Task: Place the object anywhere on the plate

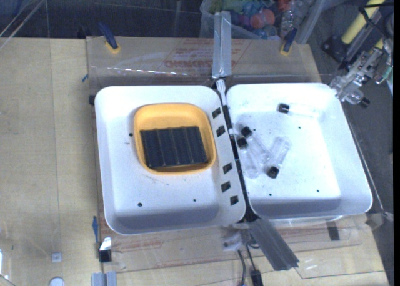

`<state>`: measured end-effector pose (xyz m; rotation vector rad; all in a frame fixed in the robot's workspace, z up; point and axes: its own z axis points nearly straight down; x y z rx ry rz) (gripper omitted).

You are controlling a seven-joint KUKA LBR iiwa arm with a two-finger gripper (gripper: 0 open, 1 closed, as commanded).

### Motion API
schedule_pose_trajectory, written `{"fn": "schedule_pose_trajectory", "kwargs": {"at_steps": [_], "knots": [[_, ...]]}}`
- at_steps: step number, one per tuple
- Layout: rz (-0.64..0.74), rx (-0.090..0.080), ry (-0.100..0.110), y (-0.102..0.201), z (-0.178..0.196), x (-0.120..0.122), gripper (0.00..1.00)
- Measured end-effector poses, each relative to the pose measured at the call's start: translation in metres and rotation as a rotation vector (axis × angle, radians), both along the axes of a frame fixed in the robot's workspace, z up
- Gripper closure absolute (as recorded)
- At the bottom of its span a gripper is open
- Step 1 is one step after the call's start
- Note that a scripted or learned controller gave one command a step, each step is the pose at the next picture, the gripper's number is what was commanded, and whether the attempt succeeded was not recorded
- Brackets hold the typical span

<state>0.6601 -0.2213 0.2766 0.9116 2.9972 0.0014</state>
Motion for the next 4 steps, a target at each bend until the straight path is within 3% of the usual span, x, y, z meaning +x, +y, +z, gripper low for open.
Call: {"fn": "schedule_pose_trajectory", "kwargs": {"at_steps": [2, 4], "knots": [[0.500, -0.002, 0.001, 0.000, -0.015, 0.002, 1.00], [1.066, -0.008, -0.002, 0.000, 0.043, 0.009, 1.00]]}}
